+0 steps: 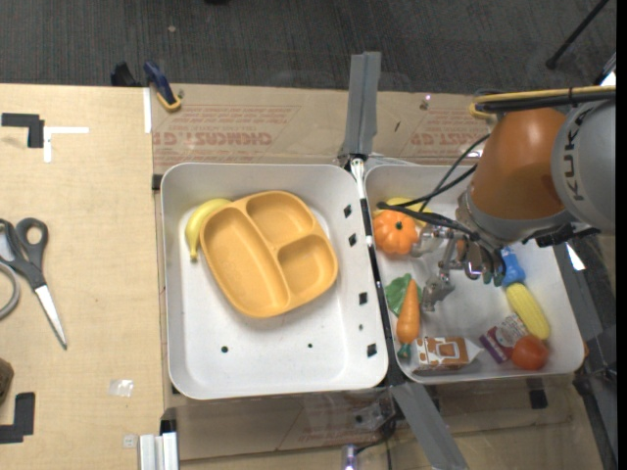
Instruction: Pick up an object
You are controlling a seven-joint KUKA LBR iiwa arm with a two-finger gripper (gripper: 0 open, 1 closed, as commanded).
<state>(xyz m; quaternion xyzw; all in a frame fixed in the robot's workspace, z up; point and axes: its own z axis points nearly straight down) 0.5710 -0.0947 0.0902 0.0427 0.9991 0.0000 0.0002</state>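
Camera view: looks down at a slant on a tan worktop (78,292) that carries two shallow white bins side by side.
Left bin (186,351): holds an orange divided plate (266,253) with three sections, lying tilted, and a banana (201,221) tucked against the plate's upper left edge.
Right bin (563,282): crowded with toy food; the arm (549,164), grey with an orange band, reaches in from the right and hangs over its upper half.
Gripper (443,280): low in the middle of the right bin, pointing down at bare white floor between the toys.
Jaws: nothing is seen between them; I cannot tell whether they are spread or closed.
Small pumpkin (392,233): orange, at the bin's upper left, just beside the gripper.
Carrot (409,313): upright along the bin's left wall, with a green leaf piece (397,290) at its top.
Small carton (443,352): lying flat at the bin's near edge, below the gripper.
Corn cob (527,309): yellow, to the right of the gripper, with a blue piece (511,267) above it.
Tomato (529,352): red, in the near right corner.
Scissors (37,277): on the worktop, well apart from both bins, at far left.
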